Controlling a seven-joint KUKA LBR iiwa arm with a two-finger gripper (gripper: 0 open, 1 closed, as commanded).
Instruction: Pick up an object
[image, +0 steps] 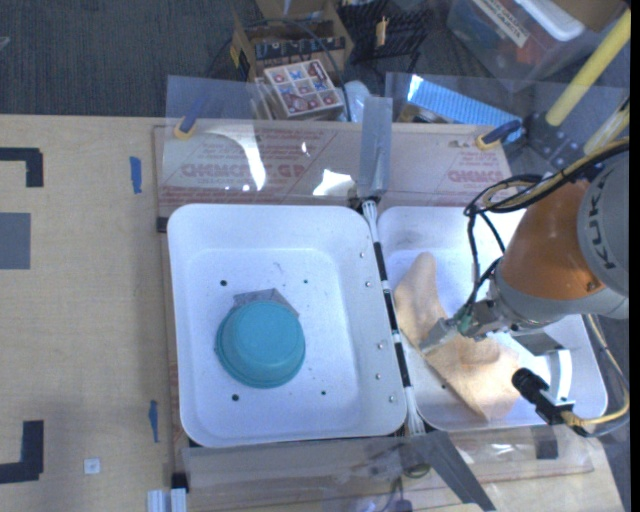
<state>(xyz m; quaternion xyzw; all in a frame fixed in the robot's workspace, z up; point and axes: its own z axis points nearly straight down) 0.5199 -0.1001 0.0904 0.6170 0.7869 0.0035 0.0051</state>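
Bench (80, 300): we see a pale wood top with two white bins side by side on it, plus a few blue tape bits and black corner marks out on the left.
Arm (560, 250): comes in from the right, grey with the orange band, and it hangs over the right bin with black cables looping off it.
Left bin (200, 240): the shallow white tray with rounded corners. It holds the bowl, and we can see a small grey scrap lying just behind the bowl, touching its far edge.
Right bin (400, 235): same kind of tray, partly covered by the arm. It holds the tan stuff, which takes up the near and middle part of the floor.
Bowl (261, 344): teal, round, sitting upside down in the near left part of the left bin, well apart from the arm.
Tan stuff (425, 295): looks like soft beige cloth or foam pieces, one lobe pointing to the far side and a flatter piece near the front wall. We honestly can't tell if it's one item or two.
Gripper (462, 325): down low, right on the tan stuff in the right bin. We can't tell how wide the pincer is or whether it has hold of anything, it's too small and dark.
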